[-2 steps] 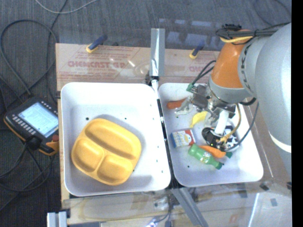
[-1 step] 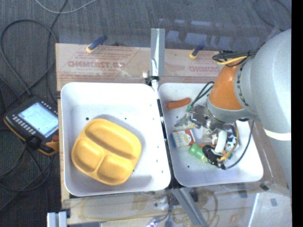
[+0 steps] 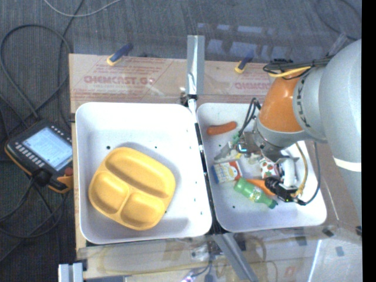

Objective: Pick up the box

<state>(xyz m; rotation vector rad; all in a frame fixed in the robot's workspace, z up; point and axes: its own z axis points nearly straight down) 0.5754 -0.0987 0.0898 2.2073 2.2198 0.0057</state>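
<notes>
You had the grey arm with its orange band (image 3: pixel 282 107) reaching in from the right over the right white bin (image 3: pixel 305 216). Its two-finger gripper (image 3: pixel 247 145) sat low among the clutter there, and I could not tell its state, since the wrist hid it. The small white and orange printed box (image 3: pixel 226 171) lay on the bin floor just left of and below the gripper, apart from it as far as I could see. A green plastic bottle (image 3: pixel 254 192) lay beside the box, and an orange sausage-shaped toy (image 3: pixel 221 128) near the back wall. The left white bin (image 3: pixel 88 128) held a yellow divided tray (image 3: pixel 133 187).
</notes>
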